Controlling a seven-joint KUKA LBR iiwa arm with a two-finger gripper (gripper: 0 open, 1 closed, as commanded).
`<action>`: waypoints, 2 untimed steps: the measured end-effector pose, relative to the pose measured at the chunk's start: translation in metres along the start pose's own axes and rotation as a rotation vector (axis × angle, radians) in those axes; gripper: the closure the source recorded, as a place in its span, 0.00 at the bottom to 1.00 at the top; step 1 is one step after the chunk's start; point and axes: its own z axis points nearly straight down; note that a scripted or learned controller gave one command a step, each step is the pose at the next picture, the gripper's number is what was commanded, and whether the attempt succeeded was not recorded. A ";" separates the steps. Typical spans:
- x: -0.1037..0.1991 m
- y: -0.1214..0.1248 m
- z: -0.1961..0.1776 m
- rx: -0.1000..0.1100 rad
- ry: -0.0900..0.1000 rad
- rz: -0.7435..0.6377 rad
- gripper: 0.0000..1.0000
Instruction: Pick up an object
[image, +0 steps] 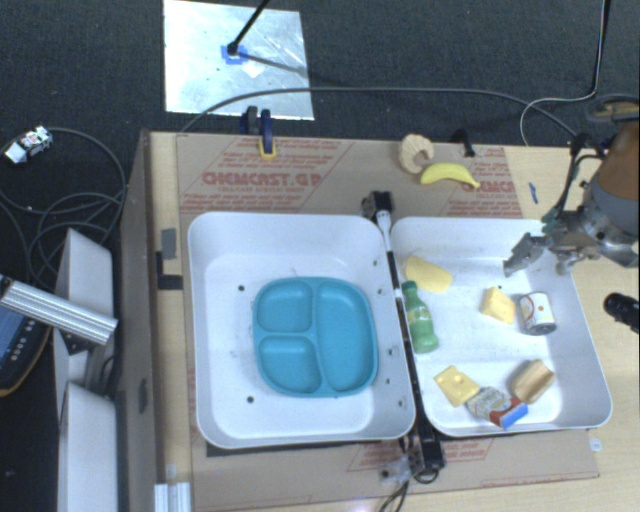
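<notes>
A gripper (540, 250) was recorded at the right edge of the frame, above the upper right corner of the right bin (585, 330); whether its fingers were open could not be told, and nothing was seen between them. In that bin were listed a bottle (418, 318), yellow pieces, a can (537, 312) and a bread roll (531, 381). A blue tray (315, 335) was noted in the left bin (215, 300). A banana (448, 175) lay on the bench beyond.

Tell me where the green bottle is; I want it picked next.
The green bottle lies in the right bin, against its left wall by the divider, just below the pale yellow piece.
</notes>
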 end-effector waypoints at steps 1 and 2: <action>-0.011 0.014 0.041 0.000 0.000 0.002 0.00; -0.020 0.078 0.056 -0.001 -0.001 -0.003 0.00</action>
